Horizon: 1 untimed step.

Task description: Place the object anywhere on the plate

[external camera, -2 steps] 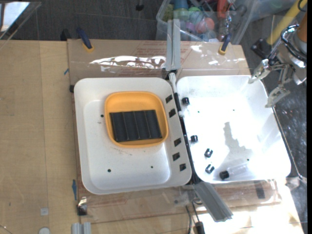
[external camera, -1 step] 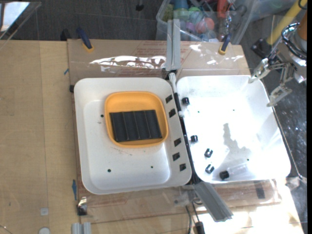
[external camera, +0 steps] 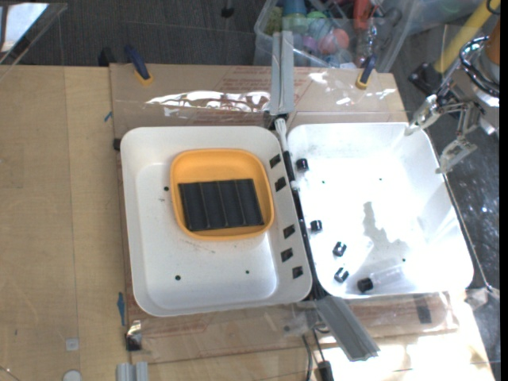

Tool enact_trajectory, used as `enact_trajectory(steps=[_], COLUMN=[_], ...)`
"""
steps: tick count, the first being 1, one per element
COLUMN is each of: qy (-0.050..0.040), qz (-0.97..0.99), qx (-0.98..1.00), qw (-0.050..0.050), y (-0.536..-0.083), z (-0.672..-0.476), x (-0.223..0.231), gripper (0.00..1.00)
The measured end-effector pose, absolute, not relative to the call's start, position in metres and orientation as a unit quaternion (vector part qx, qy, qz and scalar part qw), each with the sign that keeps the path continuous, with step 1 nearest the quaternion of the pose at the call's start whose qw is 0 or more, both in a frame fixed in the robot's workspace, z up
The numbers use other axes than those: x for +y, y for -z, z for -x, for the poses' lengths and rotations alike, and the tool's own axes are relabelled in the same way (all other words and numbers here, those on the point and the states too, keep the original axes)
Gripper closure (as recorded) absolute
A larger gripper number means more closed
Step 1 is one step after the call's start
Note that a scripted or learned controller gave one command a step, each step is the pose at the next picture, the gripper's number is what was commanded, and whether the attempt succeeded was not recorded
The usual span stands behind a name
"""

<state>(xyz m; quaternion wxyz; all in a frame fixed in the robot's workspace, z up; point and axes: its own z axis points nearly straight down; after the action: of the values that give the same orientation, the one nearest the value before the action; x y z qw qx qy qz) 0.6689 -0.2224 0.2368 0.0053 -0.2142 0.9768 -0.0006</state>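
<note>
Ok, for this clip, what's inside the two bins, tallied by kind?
Orange plate, left bin: 1
Dark ridged block, on the plate: 1
Clear tube with dark cap, right bin: 1
Total: 3

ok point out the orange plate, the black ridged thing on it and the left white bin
orange plate (external camera: 181, 167): camera view, on the bare upper left part of its rim.
black ridged object (external camera: 220, 205): camera view, on the middle of its grooved top.
left white bin (external camera: 206, 288): camera view, on the bare floor near its front wall.
</note>
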Motion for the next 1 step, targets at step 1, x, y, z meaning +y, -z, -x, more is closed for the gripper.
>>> enact_trajectory(steps=[1], qy=[-0.0011], qz=[0.361], qx=[0.933], qw=[0.003], y=[-0.2201], z=[-0.6685], x=[-0.2210], gripper=[0.00])
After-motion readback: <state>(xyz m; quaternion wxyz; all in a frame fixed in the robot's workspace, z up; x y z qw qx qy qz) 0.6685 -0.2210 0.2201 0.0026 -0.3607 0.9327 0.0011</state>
